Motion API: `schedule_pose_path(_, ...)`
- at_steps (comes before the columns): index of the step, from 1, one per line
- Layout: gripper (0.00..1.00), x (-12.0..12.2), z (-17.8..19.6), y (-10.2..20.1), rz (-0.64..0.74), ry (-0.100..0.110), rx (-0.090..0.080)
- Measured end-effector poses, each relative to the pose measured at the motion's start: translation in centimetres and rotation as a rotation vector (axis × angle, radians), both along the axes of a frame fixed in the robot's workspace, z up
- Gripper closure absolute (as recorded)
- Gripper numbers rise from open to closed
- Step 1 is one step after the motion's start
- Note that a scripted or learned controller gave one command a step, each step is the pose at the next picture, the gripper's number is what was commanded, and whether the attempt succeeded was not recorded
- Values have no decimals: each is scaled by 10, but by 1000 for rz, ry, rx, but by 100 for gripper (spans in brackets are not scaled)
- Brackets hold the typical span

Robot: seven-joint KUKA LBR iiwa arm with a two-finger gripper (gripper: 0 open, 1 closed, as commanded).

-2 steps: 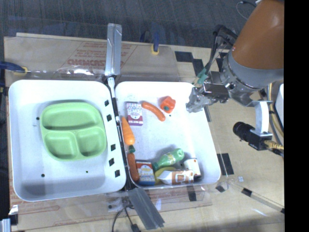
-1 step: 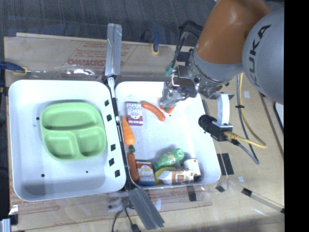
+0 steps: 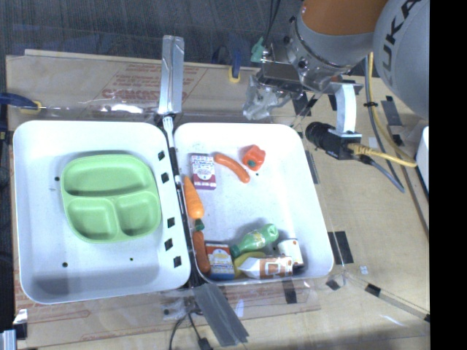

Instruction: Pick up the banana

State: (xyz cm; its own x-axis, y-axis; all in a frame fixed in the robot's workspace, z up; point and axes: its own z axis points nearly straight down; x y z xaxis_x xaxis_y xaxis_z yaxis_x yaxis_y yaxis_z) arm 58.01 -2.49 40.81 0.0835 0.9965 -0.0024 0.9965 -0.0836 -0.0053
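Looking at the right bin (image 3: 295, 195), the banana (image 3: 252, 243) seems to be that yellow-green thing in the near clutter. It lies slantwise, greener end toward the far right, resting on the cartons (image 3: 266, 267). Pincer (image 3: 264, 100) hangs over the bin's far rim; can't tell if it's spread or pressed together.

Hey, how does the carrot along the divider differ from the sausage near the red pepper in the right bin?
The carrot is bright orange and tapers toward one end; the sausage is redder and rounded at both ends. The carrot lies nearly parallel to the divider, against the right bin's left wall, while the sausage lies on a diagonal out on the floor, close to the red pepper. Both are long, slim toy foods lying flat in that bin.
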Motion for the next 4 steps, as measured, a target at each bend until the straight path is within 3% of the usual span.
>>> schedule_pose_path(1, 100, -28, 32, -92, 28, 0, 0)
schedule_pose_path(2, 100, -49, -102, -33, 18, 5, 1)
schedule_pose_path(3, 100, -31, -34, -110, 40, 0, 1)
schedule_pose_path(4, 100, -2, -28, -127, 81, 0, 1)
